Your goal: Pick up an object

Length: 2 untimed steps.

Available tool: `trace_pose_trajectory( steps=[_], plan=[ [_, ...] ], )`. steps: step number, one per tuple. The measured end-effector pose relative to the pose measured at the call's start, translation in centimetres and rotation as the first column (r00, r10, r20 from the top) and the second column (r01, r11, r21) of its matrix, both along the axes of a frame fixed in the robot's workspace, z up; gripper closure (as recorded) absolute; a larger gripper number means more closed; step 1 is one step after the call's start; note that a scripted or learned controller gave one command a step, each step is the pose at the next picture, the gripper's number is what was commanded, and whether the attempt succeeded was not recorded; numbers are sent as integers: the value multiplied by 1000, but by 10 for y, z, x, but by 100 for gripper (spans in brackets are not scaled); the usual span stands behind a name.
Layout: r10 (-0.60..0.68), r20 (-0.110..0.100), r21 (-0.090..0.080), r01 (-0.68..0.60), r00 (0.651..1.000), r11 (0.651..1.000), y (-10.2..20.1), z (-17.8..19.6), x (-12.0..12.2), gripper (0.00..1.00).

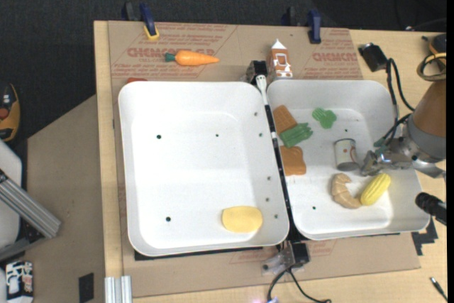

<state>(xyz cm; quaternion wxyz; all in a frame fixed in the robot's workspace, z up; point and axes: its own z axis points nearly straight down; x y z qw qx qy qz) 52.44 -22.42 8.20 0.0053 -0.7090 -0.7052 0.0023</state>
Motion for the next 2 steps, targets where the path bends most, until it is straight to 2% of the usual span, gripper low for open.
trace_pose_trajectory(
  steps=[1, 2],
  plan=[
    [4, 5, -1, -4, 1000, 1000, 13, 2, -48, 100],
    [5, 12, -6, -5, 1000, 1000, 0, 3, -41, 100]
  ],
)
